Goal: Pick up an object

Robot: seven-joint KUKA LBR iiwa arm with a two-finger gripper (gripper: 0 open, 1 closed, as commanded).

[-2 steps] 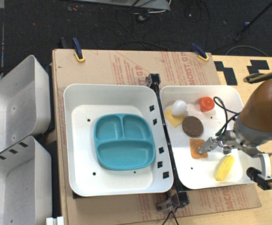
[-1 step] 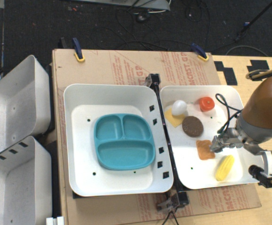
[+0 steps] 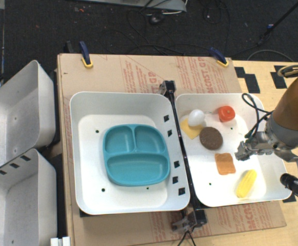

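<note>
The right bin (image 3: 210,199) holds several toy foods. A white egg (image 3: 196,118) lies on a yellow wedge (image 3: 191,130), with a brown round patty (image 3: 210,138) beside them. A red piece (image 3: 226,113) sits near the bin's back. An orange-brown cracker (image 3: 224,163) lies mid-bin, and a yellow corn cob (image 3: 246,183) lies at the front right. My gripper (image 3: 243,151) hangs low over the bin, just right of the cracker, above the corn and right of the patty. Nothing shows in its grasp.
The left bin (image 3: 82,188) holds a teal divided plate (image 3: 136,155). A black divider strip (image 3: 179,152) runs between the bins. The arm's grey body and orange band (image 3: 292,111) cover the right bin's right edge. Two more white bins (image 3: 15,137) stand off the bench at the left.
</note>
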